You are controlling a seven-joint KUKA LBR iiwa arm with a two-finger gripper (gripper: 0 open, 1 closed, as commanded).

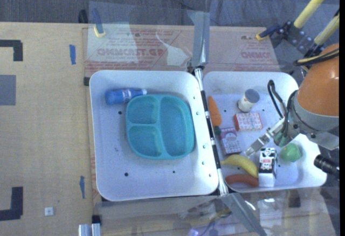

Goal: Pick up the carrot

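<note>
The tabletop (43,122) bore two white bins; the left bin (108,175) carried a blue divided plate (160,126); the arm (321,95) reached over the right bin (226,81); its gripper (262,143) hung narrow, holding nothing, well apart from the carrot (214,110), which lay against the bin's left wall; it looked a light, stiff, smooth toy, best pinched across its thicker middle.

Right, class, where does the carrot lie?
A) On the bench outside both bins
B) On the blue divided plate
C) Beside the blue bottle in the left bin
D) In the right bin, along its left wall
D: the carrot lies in the right bin, lengthwise along its left wall, above the banana.
</note>
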